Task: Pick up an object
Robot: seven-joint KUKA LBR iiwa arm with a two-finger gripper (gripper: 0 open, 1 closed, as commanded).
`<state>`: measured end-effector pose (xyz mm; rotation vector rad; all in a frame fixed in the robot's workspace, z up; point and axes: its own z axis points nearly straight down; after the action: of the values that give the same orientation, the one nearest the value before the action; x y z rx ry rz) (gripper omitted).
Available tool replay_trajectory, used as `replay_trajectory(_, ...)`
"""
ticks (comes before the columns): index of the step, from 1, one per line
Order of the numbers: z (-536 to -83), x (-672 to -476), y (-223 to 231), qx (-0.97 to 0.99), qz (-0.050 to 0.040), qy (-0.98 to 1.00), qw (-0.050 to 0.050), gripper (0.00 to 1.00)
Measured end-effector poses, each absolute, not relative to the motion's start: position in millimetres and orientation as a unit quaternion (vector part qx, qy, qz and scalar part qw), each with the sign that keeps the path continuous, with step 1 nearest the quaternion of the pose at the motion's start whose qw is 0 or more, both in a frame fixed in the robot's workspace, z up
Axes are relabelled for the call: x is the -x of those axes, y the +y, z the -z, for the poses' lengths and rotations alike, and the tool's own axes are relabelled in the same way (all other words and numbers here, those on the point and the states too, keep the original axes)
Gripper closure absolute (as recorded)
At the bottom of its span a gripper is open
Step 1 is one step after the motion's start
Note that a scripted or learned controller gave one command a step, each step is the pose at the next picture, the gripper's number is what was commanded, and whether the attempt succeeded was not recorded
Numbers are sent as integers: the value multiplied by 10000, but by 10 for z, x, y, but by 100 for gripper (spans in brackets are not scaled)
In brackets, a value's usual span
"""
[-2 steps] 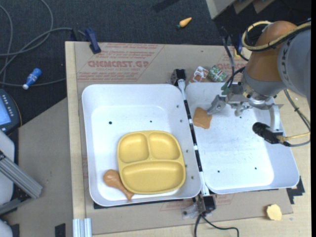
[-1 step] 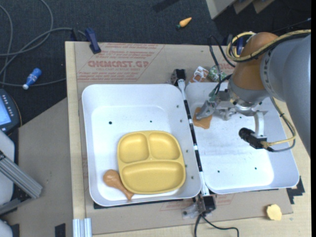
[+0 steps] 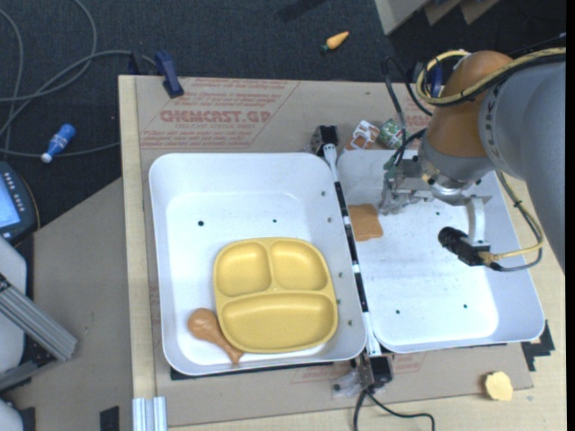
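- From my remote seat I saw the arm (image 3: 503, 106) reaching in from the right, its orange band above the wrist, hanging over the far part of the right bin (image 3: 449, 321)
- The gripper (image 3: 395, 197) pointed down toward the bin's left side, near the divider between the two bins
- I could not tell whether the gripper was clenched or released, since the wrist and its brackets hid that part from me
- A small flat brown piece (image 3: 366, 223) lay on the floor of the right bin, hard against its left wall
- That brown piece sat just beside the gripper, a little nearer to me and slightly to the left; I saw a gap between them and nothing gripped
- A black cable plug (image 3: 458, 243) hung off the wrist over the middle of the right bin
- In the left bin (image 3: 180, 196) a yellow divided plate (image 3: 274, 293) lay flat, toward the near side
- An orange toy drumstick (image 3: 212, 330) lay at the plate's near left corner, partly tucked under its rim
- Some small crumpled packets (image 3: 377, 134) sat on the cardboard just behind the right bin
- A yellow lump (image 3: 498, 385) lay on the bench by the right bin's near corner
- On the dark floor I noted a blue bottle (image 3: 59, 141) at left and a small orange bit (image 3: 336, 39) at top
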<state>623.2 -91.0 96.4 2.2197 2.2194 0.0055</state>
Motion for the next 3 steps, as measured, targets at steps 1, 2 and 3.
replay_trajectory(1, -1221, -5386, -1069, -7086, 18, 7056, -26, 100)
replay_trajectory(2, -1207, -5420, -1052, -7073, 2, 7069, -7, 0)
replay_trajectory(3, -833, -6132, -1764, -7079, -2, 7063, 37, 0)
